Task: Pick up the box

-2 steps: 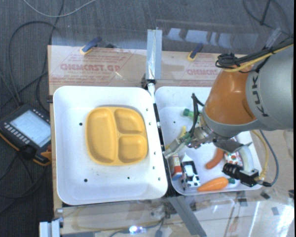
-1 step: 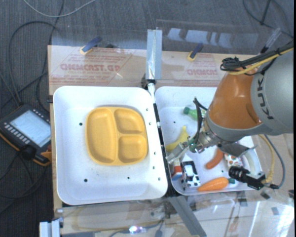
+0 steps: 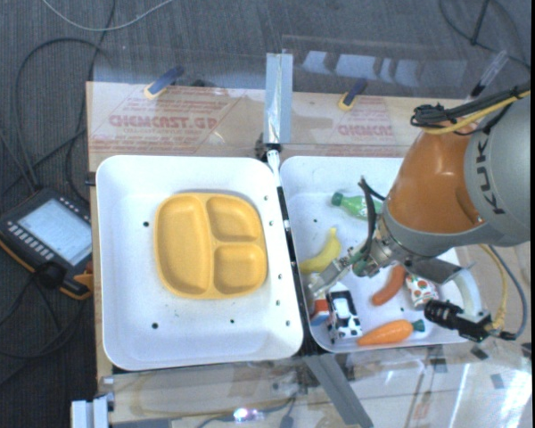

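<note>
1. Camera view, read from my remote station: the worktop point(image 3: 160, 119) is a board with red lettering, and it carries two shallow white bins side by side.
2. The arm point(image 3: 468, 181) enters from the right. I see its grey body and orange band hanging over the right bin point(image 3: 308, 181) and covering much of that bin's upper right area.
3. The left bin point(image 3: 125, 328) holds one yellow tray point(image 3: 211, 244) with three compartments, lying flat near the bin's centre.
4. The pincer point(image 3: 334, 273) sits low in the right bin, just beside the banana point(image 3: 324, 252). I cannot tell whether its fingers are open or closed, and I see nothing held between them.
5. The box point(image 3: 342, 316), black and white, lies near the right bin's front edge, just below the pincer and apart from it. A small red and blue item point(image 3: 319, 308) touches its left side.
6. An orange carrot point(image 3: 389, 332) lies just right of the box along the front edge.
7. A red-orange sausage-shaped item point(image 3: 388, 285) lies tilted above the carrot.
8. A green bottle point(image 3: 353, 203) lies near the back of the right bin, partly under the arm.
9. A handheld control pendant point(image 3: 45, 234) rests on the floor left of the worktop.
</note>
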You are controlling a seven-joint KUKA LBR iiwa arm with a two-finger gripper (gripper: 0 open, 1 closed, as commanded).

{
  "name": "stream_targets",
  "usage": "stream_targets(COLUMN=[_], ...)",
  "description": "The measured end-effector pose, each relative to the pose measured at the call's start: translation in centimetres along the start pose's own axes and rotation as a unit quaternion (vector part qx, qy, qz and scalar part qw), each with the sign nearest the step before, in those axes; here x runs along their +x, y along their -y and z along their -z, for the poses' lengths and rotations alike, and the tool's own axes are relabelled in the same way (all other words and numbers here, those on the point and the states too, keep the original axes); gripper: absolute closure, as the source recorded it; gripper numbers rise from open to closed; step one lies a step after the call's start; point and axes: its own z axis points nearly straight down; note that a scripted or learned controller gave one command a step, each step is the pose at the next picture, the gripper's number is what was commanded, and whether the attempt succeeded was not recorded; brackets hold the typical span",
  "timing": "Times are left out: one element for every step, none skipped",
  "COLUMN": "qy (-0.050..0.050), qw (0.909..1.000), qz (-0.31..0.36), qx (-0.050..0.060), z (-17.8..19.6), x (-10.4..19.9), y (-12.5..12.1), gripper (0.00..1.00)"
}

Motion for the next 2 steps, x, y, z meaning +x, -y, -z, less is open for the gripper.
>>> stream_targets(qy=[0.0, 0.014], qw=[0.9999, 0.9998], qz=[0.017, 0.012], qx=[-0.001, -0.008], z=[0.0, -6.5], x=[-2.3, -6.6], y=[-0.7, -0.7], gripper=[0.0, 0.0])
